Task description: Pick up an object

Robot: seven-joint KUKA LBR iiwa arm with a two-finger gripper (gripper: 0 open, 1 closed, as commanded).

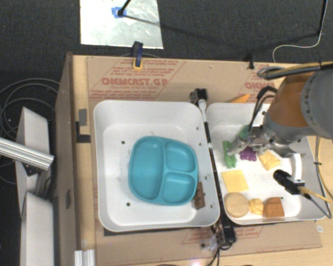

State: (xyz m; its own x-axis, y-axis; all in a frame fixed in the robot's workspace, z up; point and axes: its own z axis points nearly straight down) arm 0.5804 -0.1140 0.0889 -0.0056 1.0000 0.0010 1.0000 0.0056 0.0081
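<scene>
Claw low — beside purple toy

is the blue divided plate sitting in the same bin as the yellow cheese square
No, the blue divided plate lies in the left bin, while the yellow cheese square lies in the right bin.

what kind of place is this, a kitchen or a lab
Most likely a robotics lab bench, not a kitchen: a grey arm reaches over two white bins, the food pieces look like toys, such as the yellow cheese slice, and loose cables lie on dark carpet.
</scene>
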